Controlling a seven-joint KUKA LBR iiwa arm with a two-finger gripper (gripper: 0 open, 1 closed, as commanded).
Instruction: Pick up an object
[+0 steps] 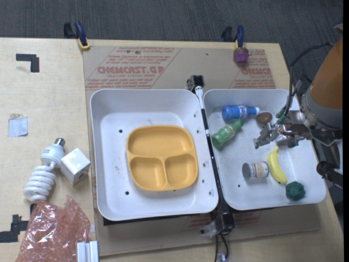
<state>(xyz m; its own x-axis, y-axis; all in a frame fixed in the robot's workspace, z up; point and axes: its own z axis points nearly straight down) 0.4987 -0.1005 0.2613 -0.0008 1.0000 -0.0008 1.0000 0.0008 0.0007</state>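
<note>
The right bin (pixel 234 198) holds a blue bottle (pixel 238 112), a green bottle (pixel 225 134), a small brown round piece (pixel 264 117), a yellow banana (pixel 276 165), a small can (pixel 256 170) lying on its side and a dark green lump (pixel 295 190). My gripper (pixel 263 135) reaches in from the right and hangs over the middle of this bin, just above the banana's top end and right of the green bottle. Its fingers stand open with nothing between them.
The left bin (pixel 103 146) holds a yellow divided tray (pixel 162 157). On the bench to the left lie a spiral light bulb (pixel 43 174), a white cube (pixel 75 166) and crumpled pink plastic (pixel 52 233). Clamps (pixel 239 37) sit at the far edge.
</note>
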